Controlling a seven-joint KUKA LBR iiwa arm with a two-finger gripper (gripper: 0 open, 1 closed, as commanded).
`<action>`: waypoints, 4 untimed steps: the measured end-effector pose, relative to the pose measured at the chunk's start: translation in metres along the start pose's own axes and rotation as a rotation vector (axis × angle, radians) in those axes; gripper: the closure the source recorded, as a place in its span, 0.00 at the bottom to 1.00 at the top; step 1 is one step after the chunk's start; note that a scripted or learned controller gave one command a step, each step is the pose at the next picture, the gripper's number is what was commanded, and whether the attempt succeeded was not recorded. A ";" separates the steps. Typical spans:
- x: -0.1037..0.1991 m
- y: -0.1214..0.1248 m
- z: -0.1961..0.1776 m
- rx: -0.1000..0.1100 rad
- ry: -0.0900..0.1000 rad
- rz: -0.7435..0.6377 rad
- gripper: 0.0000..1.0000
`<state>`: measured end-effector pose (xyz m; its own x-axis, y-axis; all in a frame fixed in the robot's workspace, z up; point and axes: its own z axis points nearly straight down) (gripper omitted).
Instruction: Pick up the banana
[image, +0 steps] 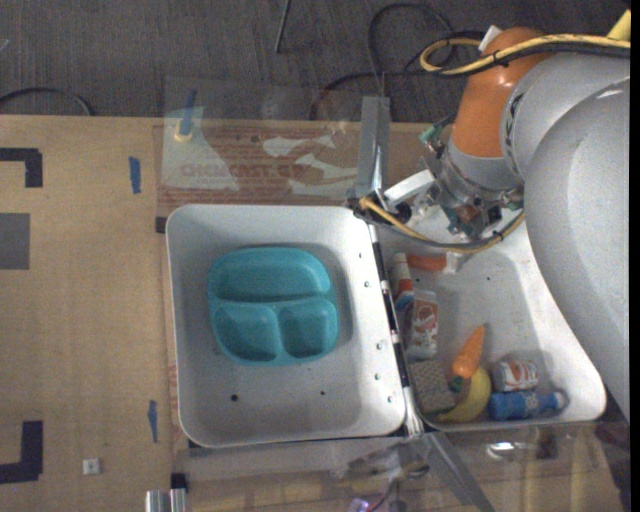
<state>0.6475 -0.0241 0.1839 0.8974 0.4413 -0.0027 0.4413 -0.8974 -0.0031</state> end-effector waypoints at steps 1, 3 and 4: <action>0.000 0.001 -0.010 0.001 0.002 0.001 1.00; -0.089 -0.011 0.000 0.001 -0.002 0.196 1.00; -0.142 -0.015 -0.076 -0.001 0.001 -0.404 1.00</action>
<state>0.5136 -0.0735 0.2605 0.6516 0.7586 -0.0008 0.7586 -0.6516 -0.0025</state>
